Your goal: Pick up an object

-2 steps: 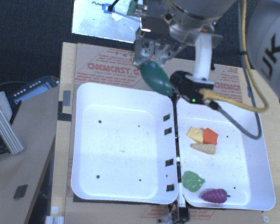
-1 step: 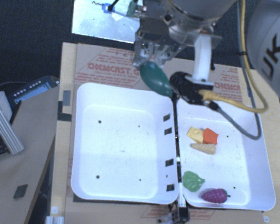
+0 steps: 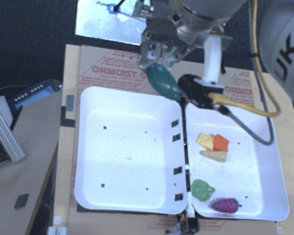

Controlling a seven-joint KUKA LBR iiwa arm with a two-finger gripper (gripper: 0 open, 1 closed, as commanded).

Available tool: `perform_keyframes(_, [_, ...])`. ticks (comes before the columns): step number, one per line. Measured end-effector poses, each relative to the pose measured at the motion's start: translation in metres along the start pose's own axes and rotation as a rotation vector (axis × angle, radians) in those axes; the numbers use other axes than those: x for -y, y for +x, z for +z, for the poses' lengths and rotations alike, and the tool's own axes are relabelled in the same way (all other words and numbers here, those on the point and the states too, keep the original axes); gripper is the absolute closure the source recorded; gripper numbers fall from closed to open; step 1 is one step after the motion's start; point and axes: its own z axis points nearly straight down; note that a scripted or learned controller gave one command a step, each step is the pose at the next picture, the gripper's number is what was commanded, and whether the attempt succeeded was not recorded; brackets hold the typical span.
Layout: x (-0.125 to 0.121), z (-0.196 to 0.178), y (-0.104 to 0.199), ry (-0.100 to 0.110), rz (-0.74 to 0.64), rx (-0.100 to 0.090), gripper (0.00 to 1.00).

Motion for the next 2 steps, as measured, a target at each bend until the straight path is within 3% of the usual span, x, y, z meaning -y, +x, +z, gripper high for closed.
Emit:
perform_keyframes(1, [-0.014, 0.0, 0.0, -0.001, 0.003, 0.001, 1.0])
perform_keyframes(2, [-0.085, -0.003, -0.031, -0.003, 0.007, 0.002, 1.0])
